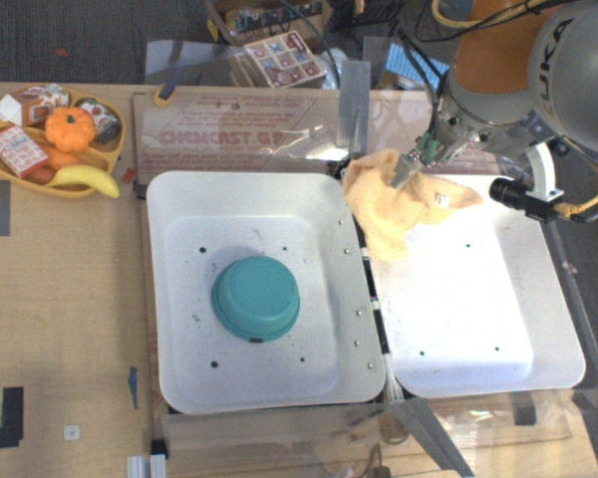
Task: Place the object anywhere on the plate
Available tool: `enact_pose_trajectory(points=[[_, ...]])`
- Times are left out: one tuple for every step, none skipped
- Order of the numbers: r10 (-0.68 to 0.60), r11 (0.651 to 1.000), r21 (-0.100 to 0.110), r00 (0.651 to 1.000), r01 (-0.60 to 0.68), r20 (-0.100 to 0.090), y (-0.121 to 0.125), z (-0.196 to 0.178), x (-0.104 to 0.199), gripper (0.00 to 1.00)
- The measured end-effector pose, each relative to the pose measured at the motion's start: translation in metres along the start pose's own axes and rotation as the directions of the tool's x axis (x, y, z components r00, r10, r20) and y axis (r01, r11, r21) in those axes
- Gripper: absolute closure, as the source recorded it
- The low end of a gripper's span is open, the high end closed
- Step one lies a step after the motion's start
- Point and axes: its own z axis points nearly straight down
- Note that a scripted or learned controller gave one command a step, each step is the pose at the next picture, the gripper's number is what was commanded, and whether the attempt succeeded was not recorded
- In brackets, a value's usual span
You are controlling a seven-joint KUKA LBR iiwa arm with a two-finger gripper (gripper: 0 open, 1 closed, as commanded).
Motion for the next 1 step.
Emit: enact_pose_trajectory(points=[[-0.004,1.0,-0.001,1.0,0.004,0.001,0.0019,-0.002,0.0008,1.0]])
